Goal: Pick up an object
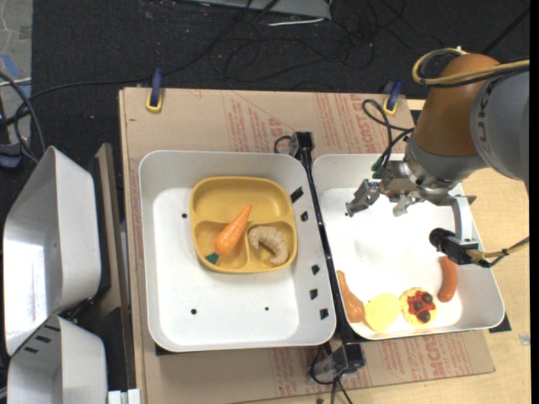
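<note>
gripper (pixel 377 199) hangs over the back half of the right bin (pixel 379 251), 2 fingers spread apart with nothing between them, open and empty. every candidate in this bin sits toward the bin's front edge, well clear of the fingers. there's a sausage (pixel 447 279) near the bin's right wall, long axis running roughly front to back. a small tart with red berries (pixel 418 305) lies just beside the sausage on its left, touching or nearly touching a yellow disc (pixel 381 311). an orange drumstick-like piece (pixel 349 298) lies along the bin's left wall, long axis front to back with a slight slant. so the whole move, by my reading, turns on going forward from where the gripper hangs; the drumstick-like piece and the disc look like the closest reach. the left bin (pixel 168 251) holds a yellow divided plate (pixel 202 199) with a carrot (pixel 232 231) and a shrimp (pixel 271 244), farther off across the divider.
</note>
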Robot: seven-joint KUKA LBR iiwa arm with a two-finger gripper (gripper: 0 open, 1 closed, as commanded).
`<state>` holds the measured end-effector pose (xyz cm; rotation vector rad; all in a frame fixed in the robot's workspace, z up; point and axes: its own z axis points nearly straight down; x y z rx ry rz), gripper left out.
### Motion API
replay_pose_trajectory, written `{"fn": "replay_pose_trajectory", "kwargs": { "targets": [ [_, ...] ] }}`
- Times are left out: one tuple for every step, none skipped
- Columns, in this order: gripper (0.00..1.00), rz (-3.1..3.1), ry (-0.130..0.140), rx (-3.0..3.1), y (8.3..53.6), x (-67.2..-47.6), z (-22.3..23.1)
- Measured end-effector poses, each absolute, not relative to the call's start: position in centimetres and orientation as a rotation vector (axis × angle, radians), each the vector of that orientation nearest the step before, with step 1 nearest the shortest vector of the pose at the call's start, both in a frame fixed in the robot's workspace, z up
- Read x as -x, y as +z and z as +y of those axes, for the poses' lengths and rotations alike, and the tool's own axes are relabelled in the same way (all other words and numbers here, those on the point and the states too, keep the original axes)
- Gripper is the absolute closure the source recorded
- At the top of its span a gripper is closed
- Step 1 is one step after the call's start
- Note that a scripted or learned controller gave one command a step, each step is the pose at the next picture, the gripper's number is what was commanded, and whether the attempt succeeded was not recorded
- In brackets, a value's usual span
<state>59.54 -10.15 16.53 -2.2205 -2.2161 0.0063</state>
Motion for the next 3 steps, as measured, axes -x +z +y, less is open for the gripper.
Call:
{"fn": "replay_pose_trajectory", "kwargs": {
  "targets": [
    [0.00,-2.217,0.004,2.222,12.0,-58.9,-10.5],
    [1.00,-2.219,-0.001,2.224,13.3,-59.1,-10.5],
    [1.00,-2.229,-0.006,2.222,19.6,-59.7,-10.3]
  ]
}}
